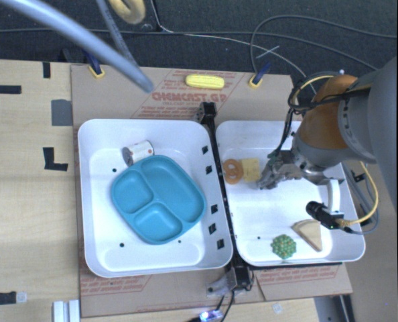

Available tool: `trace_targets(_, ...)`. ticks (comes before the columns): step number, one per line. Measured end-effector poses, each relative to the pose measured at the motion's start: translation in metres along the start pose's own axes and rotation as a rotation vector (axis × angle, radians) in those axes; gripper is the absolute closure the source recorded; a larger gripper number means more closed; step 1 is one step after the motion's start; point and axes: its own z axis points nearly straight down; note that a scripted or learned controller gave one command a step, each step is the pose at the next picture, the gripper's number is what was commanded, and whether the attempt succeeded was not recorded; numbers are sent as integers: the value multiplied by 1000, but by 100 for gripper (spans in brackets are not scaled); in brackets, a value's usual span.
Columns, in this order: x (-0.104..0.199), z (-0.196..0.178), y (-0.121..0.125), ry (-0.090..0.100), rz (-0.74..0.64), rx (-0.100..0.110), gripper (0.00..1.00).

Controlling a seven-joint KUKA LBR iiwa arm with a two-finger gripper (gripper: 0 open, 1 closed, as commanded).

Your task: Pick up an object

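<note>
Green ball [284, 246] and wedge [309, 233] hug the right bin's [252, 257] near rim; open floor lies between them and my fingers [269, 178], beside the pretzel [233, 170] and yellow block [250, 169]; their spread I cannot tell.

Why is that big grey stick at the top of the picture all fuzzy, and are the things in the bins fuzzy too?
In the camera view, the grey bar at top left is blurred, likely too near the lens; the blue tray in the left bin and the green ball in the right bin look fairly sharp; the light is soft and even, with faint shadows.
</note>
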Motion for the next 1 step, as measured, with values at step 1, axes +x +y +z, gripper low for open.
trace_targets(1, 2, -61, -5, 2, 1, -1, 100)
